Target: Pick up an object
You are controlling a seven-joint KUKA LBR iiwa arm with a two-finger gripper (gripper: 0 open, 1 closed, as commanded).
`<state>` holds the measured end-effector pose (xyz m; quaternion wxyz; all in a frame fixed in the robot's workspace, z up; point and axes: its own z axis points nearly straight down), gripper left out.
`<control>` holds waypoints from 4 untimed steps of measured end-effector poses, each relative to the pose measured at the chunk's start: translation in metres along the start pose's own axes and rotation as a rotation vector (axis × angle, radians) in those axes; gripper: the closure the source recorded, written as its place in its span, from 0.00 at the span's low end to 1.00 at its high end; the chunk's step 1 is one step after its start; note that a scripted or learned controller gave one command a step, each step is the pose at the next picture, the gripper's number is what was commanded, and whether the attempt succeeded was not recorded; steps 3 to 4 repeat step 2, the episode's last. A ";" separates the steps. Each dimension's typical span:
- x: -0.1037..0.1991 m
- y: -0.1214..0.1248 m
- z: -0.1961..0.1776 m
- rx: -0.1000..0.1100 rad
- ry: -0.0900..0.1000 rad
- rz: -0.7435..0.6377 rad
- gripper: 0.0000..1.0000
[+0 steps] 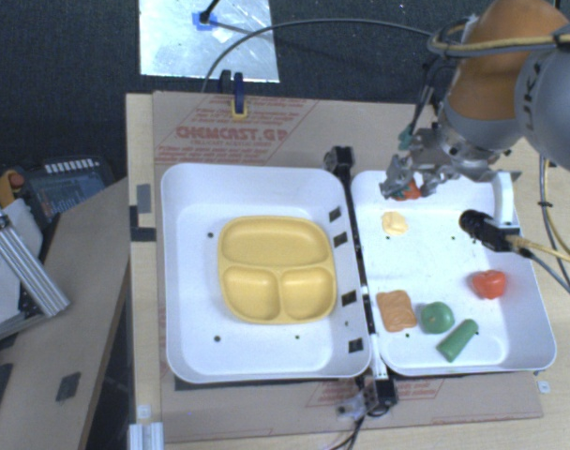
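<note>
**Camera view: fingers closed about a small orange-red piece at the right bin's far left corner**

Camera view, right bin first. The grey arm (547,92), with its orange band (510,36) uppermost, reaches in from the right. The gripper (407,190) hangs over the far left corner of the right bin (538,340). A small orange-red piece (412,192) sits between the dark fingers (394,187), which are drawn in on either side of it with only its width between them. Only the lower edge of the piece peeks out under the gripper body. Whether it is lifted off the bin floor or resting on it cannot be told from this slant.

Just nearside of the gripper, apart from it, lies a pale yellow lump (394,222). Toward the bin's right wall lies a red-orange fruit-like piece (489,284). Along the near side three things sit close together: a tan-orange slab (395,309) by the left wall, a green ball (437,317) just beside it, and a green cylinder (457,338) lying slantwise just beside the ball.

Left bin (172,251) next. It holds a yellow divided plate (276,268) with three compartments, lying flat near the middle, well apart from the gripper. Both bins rest side by side on the bench (257,125), their inner rims touching along a dark strip.
</note>
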<state>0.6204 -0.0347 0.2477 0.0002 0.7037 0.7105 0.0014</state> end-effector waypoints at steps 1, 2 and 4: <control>0.054 -0.010 -0.001 0.001 0.000 -0.001 1.00; 0.107 -0.010 0.018 0.002 0.000 0.000 1.00; 0.107 -0.010 0.018 0.002 0.000 0.000 1.00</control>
